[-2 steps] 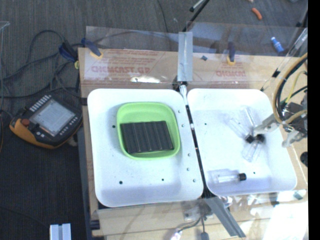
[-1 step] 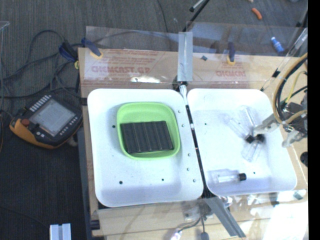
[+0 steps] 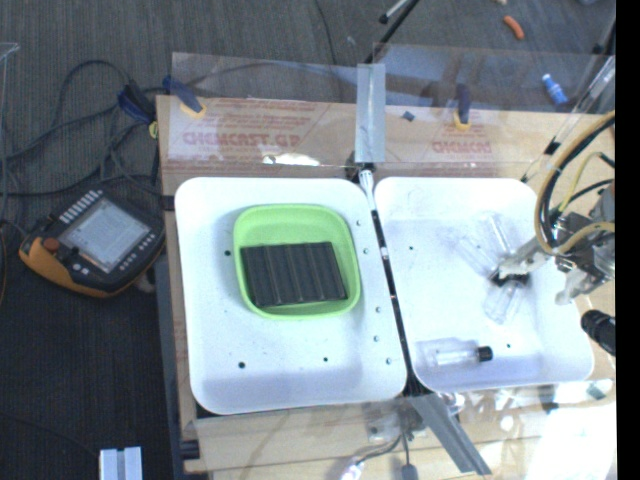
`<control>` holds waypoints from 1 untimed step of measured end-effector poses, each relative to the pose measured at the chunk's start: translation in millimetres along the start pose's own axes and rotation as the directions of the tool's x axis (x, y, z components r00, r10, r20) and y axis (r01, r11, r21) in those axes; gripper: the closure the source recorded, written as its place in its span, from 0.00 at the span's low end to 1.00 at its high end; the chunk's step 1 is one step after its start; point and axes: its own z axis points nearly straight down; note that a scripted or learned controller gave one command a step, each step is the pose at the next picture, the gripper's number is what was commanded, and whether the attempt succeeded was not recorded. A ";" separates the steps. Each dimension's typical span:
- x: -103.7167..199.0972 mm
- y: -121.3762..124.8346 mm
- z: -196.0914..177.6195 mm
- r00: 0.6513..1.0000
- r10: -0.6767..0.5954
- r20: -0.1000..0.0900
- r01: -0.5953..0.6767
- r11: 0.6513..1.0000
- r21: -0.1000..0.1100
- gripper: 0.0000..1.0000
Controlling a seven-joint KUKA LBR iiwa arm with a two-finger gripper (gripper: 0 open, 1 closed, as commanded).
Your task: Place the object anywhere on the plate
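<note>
Where the arm enters at the right edge of the frame, the gripper (image 3: 515, 270) sits low over the right-centre of the right bin (image 3: 430, 193). Whether it is clenched or released cannot be told, and nothing can be seen held in it.

Item, task's thing: small clear plastic pieces in the right bin.
- Upper clear tube (image 3: 487, 236), just up-left of the gripper.
- Lower clear tube (image 3: 500, 306), just below the gripper.
- Capped vial (image 3: 452, 352), lying on its side near the bin's lower edge, apart from the gripper, dark cap pointing right.

Which of the three is the intended object cannot be told; the two tubes lie closest to the tool.

Handling, as judged: light, rigid, smooth-walled, likely to roll or squirt out of a pinch. A crushing grip may crack one. Best taken across the middle of the barrel, square to its long axis — not at the cap or the ends.

Item, destination: plate (image 3: 290, 223), green, centre of the left bin (image 3: 215, 368). A dark ribbed pad (image 3: 295, 275) covers most of its floor.

Count: bins, two; plate, one; ribbed pad, one; clear tubes, two as far as the blur allows; capped vial, one.
</note>
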 end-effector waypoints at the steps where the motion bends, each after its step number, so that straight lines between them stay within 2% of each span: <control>1: 0.2 0.0 0.0 1.000 0.000 0.000 0.000 1.000 0.000 0.00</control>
